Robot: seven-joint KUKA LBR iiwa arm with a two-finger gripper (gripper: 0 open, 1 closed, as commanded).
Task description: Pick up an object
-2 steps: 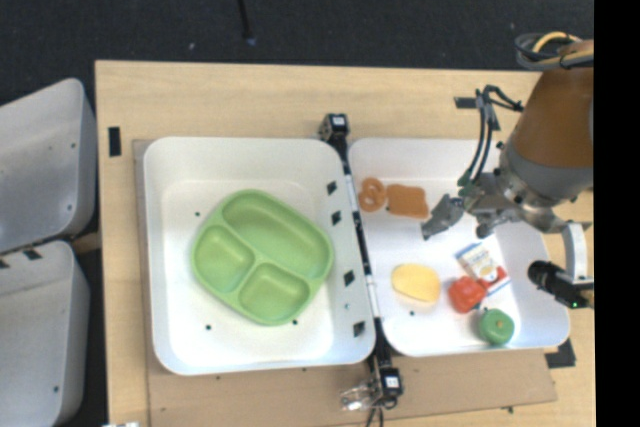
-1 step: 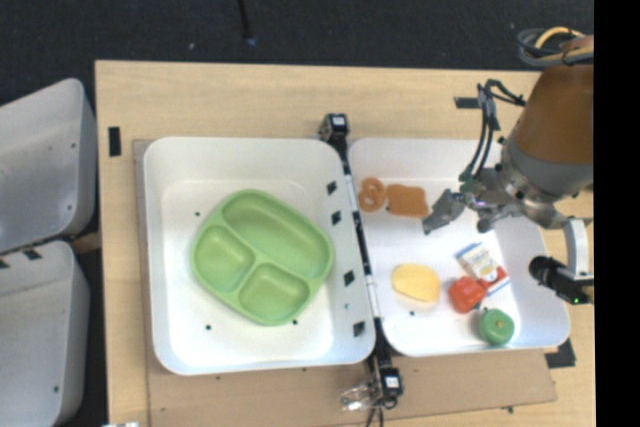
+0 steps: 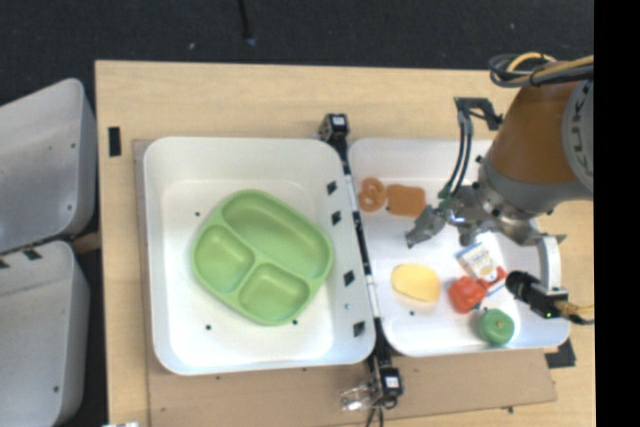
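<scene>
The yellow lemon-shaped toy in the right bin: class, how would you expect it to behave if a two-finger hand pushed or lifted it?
The yellow lemon-shaped toy looks rounded and smooth, so it would probably roll or slide aside when pushed. It looks like a moulded play food, so it is likely light and fairly stiff. Its curved sides may slip out of a pinch, and the red toy lies close beside it.

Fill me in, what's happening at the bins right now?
The KUKA arm reaches in over the right bin, its gripper low among the items there. Nothing shows between its fingers, so no pick yet. That bin holds an orange pretzel-like piece beside a brown block, a yellow lemon-shaped toy, a red toy, a green apple-like toy and a small white packet. The left bin holds a green divided plate.
</scene>
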